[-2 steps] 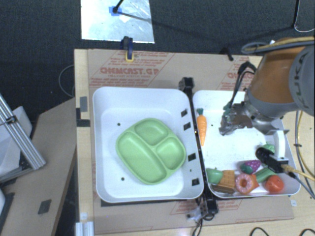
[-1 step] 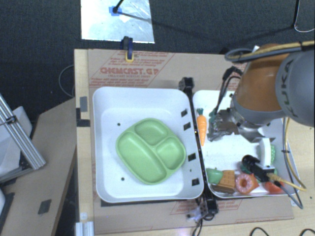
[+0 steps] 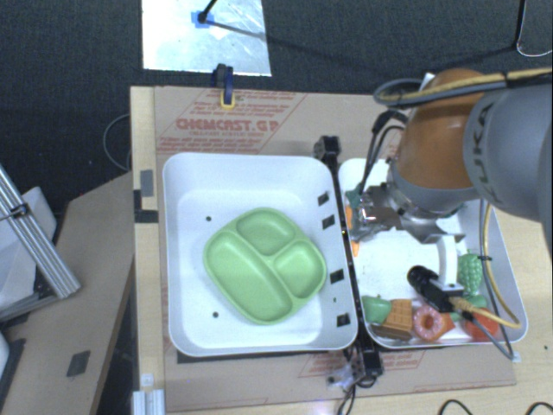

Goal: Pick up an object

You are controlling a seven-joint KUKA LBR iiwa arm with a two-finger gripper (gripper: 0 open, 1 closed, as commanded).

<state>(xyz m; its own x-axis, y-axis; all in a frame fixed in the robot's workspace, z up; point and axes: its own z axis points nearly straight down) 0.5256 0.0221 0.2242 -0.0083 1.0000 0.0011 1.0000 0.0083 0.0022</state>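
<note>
Along the near edge of the right shallow white bin (image 3: 393, 258) lies a row of small toys, close together. From left to right they are a small green rounded toy (image 3: 376, 306), a tan waffle-like block (image 3: 399, 319), a pink ring-shaped doughnut toy (image 3: 428, 323) and an orange stick-shaped toy (image 3: 484, 318). The block and the doughnut touch each other. A little farther, by the right wall of this bin, stands a green bumpy toy (image 3: 472, 271).

To the left, the left shallow white bin (image 3: 199, 188) holds a pale green plastic plate with three compartments (image 3: 263, 264), lying flat near the middle of the floor.

Farther in the right bin, the gripper (image 3: 367, 214) hangs over the far left part, just beside the wall that the two bins share. It is well apart from the row of toys, and nothing shows in its grasp. Whether it is released or clenched I cannot tell, because the wrist covers it. The grey arm with the orange band (image 3: 441, 137) reaches in above it from the right.

Beyond the bins lies a brown cardboard sheet with red print (image 3: 233, 119), with a blue clamp (image 3: 225, 83) on its far edge. Farthest is a silvery square sheet (image 3: 203, 24) on the dark floor.
</note>
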